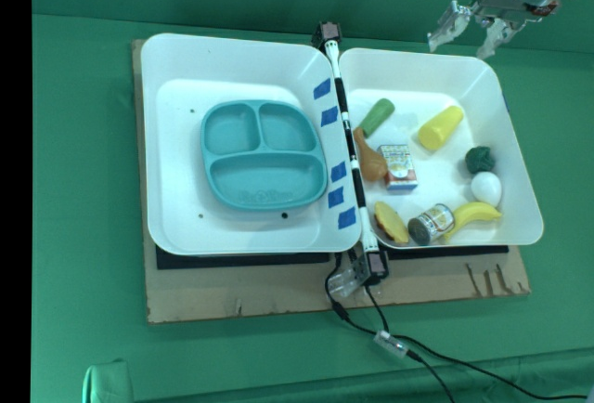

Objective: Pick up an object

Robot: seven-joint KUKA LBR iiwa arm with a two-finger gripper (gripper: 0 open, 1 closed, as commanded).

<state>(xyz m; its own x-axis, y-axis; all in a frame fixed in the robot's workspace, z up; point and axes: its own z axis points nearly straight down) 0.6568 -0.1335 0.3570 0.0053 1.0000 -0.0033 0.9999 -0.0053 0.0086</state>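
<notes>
Tin can (432, 224) and banana (476, 214) sit at right bin's (516, 171) near edge; gripper (470, 32) hovers above far-right corner, fingers spread apart, nothing between them.

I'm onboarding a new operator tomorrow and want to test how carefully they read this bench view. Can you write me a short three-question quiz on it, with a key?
1. True or false: the gripper holds an object between its fingers.
2. Which bin holds the teal divided plate? A) left bin B) right bin C) neither
3. Fill in: the banana lies beside a small ____ near the right bin's front edge.

Key
1. False. The gripper hangs open above the right bin's far rim, with nothing between its fingers.
2. A. The plate sits alone in the left bin.
3. Can. It lies on its side just left of the banana.
</notes>
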